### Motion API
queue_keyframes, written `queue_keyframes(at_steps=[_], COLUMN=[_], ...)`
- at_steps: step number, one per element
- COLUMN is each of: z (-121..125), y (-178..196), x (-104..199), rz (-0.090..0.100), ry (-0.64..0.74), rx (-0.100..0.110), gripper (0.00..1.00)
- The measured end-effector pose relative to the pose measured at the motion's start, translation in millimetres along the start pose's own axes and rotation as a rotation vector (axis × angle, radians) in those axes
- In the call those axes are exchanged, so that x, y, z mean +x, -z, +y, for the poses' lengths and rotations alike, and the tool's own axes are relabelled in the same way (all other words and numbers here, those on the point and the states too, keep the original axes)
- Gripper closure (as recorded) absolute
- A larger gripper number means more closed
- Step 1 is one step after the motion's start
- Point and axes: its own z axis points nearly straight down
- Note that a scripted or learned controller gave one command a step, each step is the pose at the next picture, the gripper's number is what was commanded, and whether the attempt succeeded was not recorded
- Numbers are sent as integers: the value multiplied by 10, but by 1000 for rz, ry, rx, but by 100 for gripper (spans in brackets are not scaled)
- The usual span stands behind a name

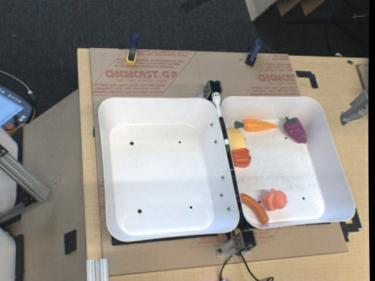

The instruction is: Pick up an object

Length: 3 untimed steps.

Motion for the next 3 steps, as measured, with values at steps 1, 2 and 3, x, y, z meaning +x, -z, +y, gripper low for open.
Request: queue_keyframes(at_steps=[1, 2, 3], z=[8, 8, 103], y=[14, 111, 160], x=[19, 637, 1208], rz=[3, 7, 7], ry=[2, 8, 7], rx=[15, 16, 17], gripper=[100, 100, 100])
